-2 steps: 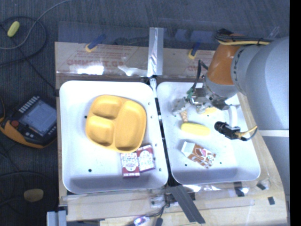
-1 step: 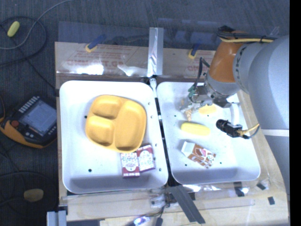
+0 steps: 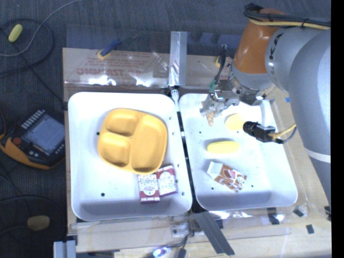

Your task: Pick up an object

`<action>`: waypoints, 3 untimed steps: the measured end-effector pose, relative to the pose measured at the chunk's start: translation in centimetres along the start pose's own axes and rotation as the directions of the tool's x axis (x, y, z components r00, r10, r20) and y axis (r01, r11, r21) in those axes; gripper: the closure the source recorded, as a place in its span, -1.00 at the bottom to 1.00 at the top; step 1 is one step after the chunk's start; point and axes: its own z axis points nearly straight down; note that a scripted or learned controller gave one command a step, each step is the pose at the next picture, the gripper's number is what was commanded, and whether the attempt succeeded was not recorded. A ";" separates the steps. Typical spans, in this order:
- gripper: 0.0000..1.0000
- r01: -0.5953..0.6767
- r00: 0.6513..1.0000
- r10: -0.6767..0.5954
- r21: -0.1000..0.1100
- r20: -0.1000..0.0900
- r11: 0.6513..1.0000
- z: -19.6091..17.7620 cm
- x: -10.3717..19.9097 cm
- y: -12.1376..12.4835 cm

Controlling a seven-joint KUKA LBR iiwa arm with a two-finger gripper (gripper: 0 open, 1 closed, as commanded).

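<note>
I am logging a yellow oblong item [image 3: 222, 147], light and probably smooth, lying mid right bin [image 3: 279, 195] just below the tool [image 3: 210, 112], whose finger state I cannot tell, and I am judging its narrow middle the best hold.

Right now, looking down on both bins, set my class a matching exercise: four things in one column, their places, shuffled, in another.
Things:
1. yellow sectioned tray
2. two small red cartons
3. yellow oblong piece
4. red and white packet

Places:
A. right bin, middle
B. left bin, near edge
C. left bin, middle
D. right bin, toward its near edge

Pairs: 1-C, 2-B, 3-A, 4-D
</note>
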 end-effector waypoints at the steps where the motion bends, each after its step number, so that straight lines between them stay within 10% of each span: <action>1: -1.00 -0.001 1.000 0.001 0.000 0.000 1.000 0.0 0.0 0.0; 2: -1.00 0.086 0.996 -0.086 -0.002 -0.002 0.996 9.1 -3.6 -4.7; 3: -1.00 0.047 0.999 -0.047 -0.010 0.003 0.999 9.3 -5.4 -15.8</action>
